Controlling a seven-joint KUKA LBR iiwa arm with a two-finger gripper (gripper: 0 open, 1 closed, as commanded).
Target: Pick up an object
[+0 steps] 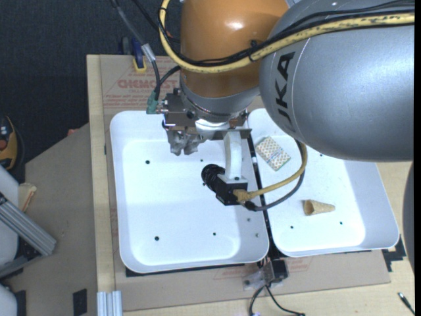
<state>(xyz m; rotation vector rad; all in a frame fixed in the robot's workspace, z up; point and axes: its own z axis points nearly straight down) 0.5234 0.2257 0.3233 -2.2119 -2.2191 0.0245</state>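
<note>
You have a cone (pixel 318 208) and a dotted block (pixel 272 153) in the right bin (pixel 368 232); the end effector (pixel 184 142) hangs over the left bin (pixel 171 242), well apart from both; I cannot tell its grip; swing it right, then come straight down on one.
</note>
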